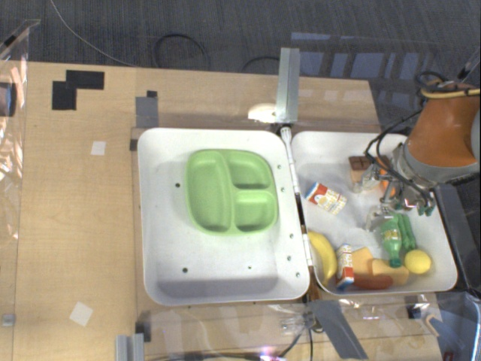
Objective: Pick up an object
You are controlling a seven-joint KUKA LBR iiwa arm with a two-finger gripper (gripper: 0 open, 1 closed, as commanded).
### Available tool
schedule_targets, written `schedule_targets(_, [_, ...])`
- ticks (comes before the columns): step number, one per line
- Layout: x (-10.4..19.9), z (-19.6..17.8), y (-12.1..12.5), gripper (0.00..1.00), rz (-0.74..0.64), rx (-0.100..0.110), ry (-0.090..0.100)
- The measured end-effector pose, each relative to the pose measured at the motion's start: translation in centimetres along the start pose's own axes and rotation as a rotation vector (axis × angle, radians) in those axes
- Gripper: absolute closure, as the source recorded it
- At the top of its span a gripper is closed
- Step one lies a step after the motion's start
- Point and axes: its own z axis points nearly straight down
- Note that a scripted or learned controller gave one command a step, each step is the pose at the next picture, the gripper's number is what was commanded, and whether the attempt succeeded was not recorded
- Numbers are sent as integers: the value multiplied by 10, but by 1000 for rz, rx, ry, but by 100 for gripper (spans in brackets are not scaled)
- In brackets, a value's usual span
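Wooden bench (75, 201), arm (443, 138) reaching low — claw (385, 215) over right bin (331, 153)

Green tray (229, 191) in white bin (161, 224); yellow banana (325, 254) & lemon (418, 262), green bottle (394, 238).

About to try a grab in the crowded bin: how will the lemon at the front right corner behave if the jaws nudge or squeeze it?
The lemon looks round and smooth, so it would likely roll or slip from a pinch. It sits against the bin wall and beside the green bottle, which may limit its travel.
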Motion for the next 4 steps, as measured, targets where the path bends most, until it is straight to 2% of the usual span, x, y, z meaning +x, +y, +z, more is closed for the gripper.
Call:
schedule_targets(1, [32, -1, 1, 0, -181, 1, 0])
schedule_targets(2, [72, -2, -10, 0, -101, 2, -2])
schedule_targets(3, [2, 0, -7, 0, -83, 1, 0])
schedule_targets(4, [29, -1, -2, 0, -147, 1, 0])
